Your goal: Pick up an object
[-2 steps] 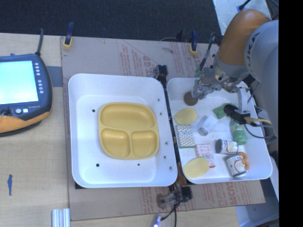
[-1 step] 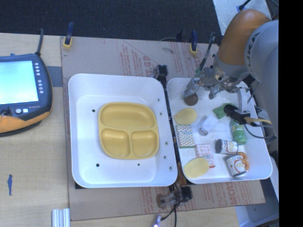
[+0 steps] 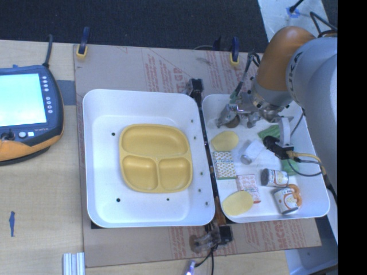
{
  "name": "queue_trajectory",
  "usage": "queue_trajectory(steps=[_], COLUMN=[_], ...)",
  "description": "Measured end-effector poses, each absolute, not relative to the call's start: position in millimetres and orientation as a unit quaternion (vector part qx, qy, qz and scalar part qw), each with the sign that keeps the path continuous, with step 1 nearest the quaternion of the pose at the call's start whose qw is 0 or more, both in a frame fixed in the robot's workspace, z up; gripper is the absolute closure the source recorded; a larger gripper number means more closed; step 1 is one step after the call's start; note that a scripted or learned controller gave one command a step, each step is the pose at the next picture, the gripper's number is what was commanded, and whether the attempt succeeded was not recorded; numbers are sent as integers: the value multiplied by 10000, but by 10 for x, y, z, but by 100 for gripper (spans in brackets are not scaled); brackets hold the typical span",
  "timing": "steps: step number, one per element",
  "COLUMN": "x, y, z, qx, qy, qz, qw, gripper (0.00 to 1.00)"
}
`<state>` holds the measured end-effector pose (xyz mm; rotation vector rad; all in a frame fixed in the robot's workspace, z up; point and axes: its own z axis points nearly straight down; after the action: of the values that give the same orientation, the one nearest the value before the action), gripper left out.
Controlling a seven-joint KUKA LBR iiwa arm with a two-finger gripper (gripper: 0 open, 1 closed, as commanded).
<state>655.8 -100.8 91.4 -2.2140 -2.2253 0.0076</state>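
You cannot tell what the gripper [image 3: 235, 114] is doing at the upper left of the right bin [image 3: 312, 209], and with the yellow disc [image 3: 225, 140] just below it among crowded clutter, it may nudge neighbours or close on nothing.

— What colours sit in the two bins?
— Both bins are white; the left bin [image 3: 103, 153] carries a pale yellow divided tray [image 3: 155, 157]; the right bin [image 3: 312, 208] has two pale yellow discs [image 3: 225, 140], a green-and-white checked packet [image 3: 225, 165], a pink-speckled white packet [image 3: 248, 183] and a green scrap [image 3: 269, 133].
— And the arm?
— Grey, with an orange band [image 3: 285, 59]; the bench board [image 3: 143, 67] is tan with faint red print; the handheld screen [image 3: 23, 99] glows white in a dark grey case.
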Motion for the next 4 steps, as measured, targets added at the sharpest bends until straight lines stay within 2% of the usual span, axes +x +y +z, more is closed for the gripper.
queue_trajectory(steps=[1, 2, 3, 4], x=[6564, 6560, 6564, 6561], y=[-1074, -940, -1103, -956], z=[923, 919, 924, 919], qx=[-7055, -7048, -7058, -7047], qy=[-7087, -7094, -7084, -7095], qz=[15, 24, 11, 25], qw=[1, 13, 0, 12], gripper=[0, 0, 0, 0])
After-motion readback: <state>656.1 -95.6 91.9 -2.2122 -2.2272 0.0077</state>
